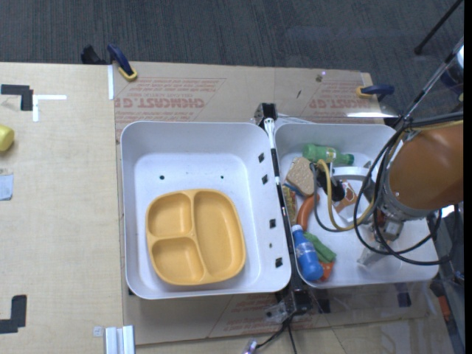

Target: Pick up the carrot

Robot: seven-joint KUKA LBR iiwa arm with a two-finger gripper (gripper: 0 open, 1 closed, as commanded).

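A single fixed camera is looking down from well above the bench at a slant, far enough back to be taking in both shallow white plastic bins, the left bin (193, 135) and the right bin (383, 273), side by side. It is also catching the pale wooden benchtop (55, 220) to the left and a strip of dark grey carpet (221, 17) beyond the far edge. The grey arm with its orange band (428, 164) is reaching in from the right side of the frame.
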